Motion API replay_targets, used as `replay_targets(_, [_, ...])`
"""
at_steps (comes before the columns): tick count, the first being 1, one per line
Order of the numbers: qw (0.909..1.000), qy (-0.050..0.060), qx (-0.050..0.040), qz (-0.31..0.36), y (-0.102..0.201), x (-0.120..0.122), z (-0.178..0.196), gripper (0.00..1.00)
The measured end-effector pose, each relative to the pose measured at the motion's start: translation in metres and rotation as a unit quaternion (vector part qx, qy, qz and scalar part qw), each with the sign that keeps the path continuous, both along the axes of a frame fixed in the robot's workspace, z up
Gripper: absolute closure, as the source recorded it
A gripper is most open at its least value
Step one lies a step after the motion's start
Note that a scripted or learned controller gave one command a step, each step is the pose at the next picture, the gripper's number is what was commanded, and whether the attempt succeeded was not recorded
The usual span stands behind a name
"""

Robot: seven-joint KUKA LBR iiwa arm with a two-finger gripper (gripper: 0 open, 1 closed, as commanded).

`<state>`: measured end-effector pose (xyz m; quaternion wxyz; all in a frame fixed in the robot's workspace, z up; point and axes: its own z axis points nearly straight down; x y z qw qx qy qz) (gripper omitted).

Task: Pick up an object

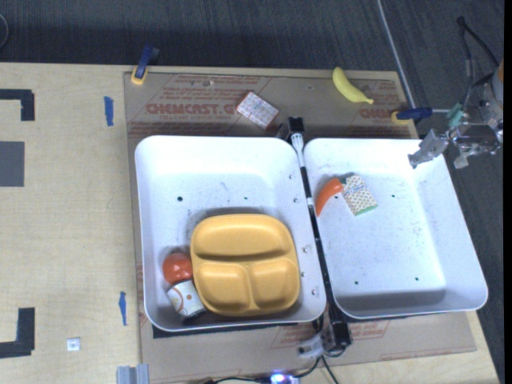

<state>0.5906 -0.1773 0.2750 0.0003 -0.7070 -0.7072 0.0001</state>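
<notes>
**Camera view: claw at the far right corner of the right bin**

Camera view looks down at a slant on the table [64,238], which bears two white bins side by side on a cardboard sheet [200,106].

Left bin [160,174]:
- A yellow tray [244,262] with compartments fills most of the near half.
- An orange-red ball [177,267] lies against the tray's left edge.
- A small white and orange cylinder [186,298] lies just in front of the ball, touching the tray.

Right bin [400,238]:
- An orange carrot [326,194] lies near the left wall, in the far half.
- A speckled pack [359,196] lies just to the right of the carrot, touching it or nearly so.

Outside the bins:
- A banana [350,86] lies on the cardboard beyond the right bin.
- A small patterned card [256,109] lies on the cardboard beyond the left bin.
- A blue and yellow clamp [143,62] grips the sheet's far left corner.

Claw [436,146]: it hangs at the far right corner of the right bin, above the rim, well apart from the carrot and pack. Nothing is between its tips. Whether the tips are spread or pressed together cannot be told at this angle.
</notes>
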Motion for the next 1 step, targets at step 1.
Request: replay_targets(1, [1.0000, 0.000, 0.0001, 0.000, -0.0032, -0.0021, -0.1574, 0.00])
